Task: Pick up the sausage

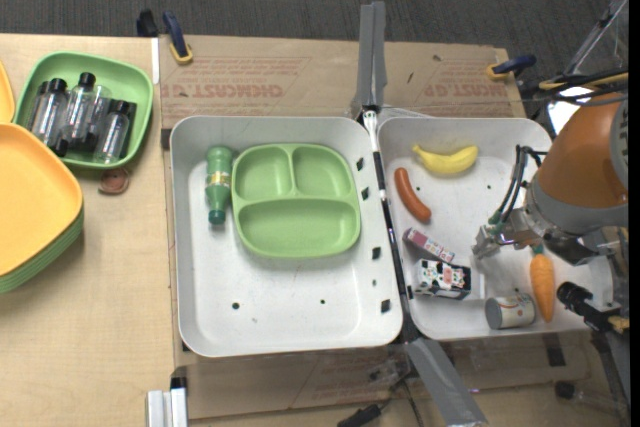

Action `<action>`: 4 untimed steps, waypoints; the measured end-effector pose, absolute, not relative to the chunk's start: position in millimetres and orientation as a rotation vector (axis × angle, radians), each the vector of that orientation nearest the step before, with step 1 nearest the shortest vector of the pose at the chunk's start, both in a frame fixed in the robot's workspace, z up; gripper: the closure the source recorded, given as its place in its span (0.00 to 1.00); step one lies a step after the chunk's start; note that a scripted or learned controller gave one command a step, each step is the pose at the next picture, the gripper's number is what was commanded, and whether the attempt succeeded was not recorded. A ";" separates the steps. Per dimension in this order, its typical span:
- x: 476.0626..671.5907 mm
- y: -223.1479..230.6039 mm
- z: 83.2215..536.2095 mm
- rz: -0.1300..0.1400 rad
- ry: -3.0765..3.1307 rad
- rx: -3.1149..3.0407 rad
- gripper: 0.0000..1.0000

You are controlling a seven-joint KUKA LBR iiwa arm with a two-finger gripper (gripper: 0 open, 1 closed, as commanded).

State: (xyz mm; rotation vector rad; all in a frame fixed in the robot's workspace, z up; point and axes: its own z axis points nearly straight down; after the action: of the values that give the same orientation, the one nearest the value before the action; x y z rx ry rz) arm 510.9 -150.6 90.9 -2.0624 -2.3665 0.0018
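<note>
Sausage [412, 194]: lain in the right bin, long axis slanted from upper left to lower right.
End effector [492, 241]: placed right of and below it; grip state cannot be told.

The arm [590, 165] is running off the right edge, and its bulk is hiding part of the right bin [470, 130]. The gripper [497, 240] is showing too small and blurred to read. Orange plates [35, 215] are being cut by the left edge. The bottles [80, 120] are showing no readable labels.
</note>
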 end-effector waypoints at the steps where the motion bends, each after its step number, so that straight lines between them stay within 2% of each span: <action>1: 553.2 -107.0 107.6 0.003 -2.206 -2.236 1.00; 2: 552.8 -107.7 115.7 0.007 -2.209 -2.233 1.00; 3: 537.7 -138.9 107.3 0.006 -1.861 -2.528 1.00; 4: 504.5 -169.1 90.4 0.004 -2.024 -2.398 1.00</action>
State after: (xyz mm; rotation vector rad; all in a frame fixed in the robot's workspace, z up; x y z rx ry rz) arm 504.5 -169.1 90.4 -2.3980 -2.0240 0.0043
